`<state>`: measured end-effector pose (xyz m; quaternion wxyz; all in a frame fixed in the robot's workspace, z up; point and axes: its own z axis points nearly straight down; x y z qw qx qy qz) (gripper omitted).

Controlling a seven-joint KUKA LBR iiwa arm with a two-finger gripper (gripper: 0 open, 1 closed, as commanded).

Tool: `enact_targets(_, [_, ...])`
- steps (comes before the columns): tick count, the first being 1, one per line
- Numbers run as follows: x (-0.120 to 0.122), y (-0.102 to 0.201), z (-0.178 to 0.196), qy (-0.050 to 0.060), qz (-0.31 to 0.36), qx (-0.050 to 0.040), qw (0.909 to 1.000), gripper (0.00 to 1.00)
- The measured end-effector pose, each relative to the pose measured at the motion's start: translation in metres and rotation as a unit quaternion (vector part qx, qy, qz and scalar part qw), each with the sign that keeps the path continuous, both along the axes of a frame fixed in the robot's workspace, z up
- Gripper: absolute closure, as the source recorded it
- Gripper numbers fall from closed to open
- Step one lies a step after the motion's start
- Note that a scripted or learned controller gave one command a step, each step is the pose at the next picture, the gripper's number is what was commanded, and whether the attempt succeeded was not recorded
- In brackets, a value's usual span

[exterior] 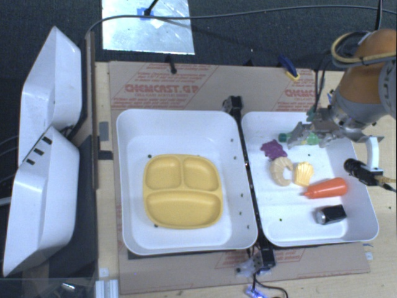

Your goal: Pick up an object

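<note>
Camera view shows the end effector (308,135) low over the right bin's (366,228) far edge, in the approach step; I cannot tell how it is set. 4 candidates lie just beneath it: a purple piece (272,148), a pale yellow toy (290,172), an orange carrot (325,188) and a black block (330,214). Next, it likely needs centring over 1 piece before descending.

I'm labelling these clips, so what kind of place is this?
Probably a robotics lab bench for pick-up trials: two white bins on a board, toy food like a plastic carrot and a yellow divided plate, loose cables, and the arm's gripper.
</note>
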<state>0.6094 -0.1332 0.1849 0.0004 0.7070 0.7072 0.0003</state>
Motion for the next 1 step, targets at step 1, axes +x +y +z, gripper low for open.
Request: enact_targets(1, [0.0086, 0.0482, 0.0910, -0.004, 0.002, 0.0003, 1.0000, 0.00])
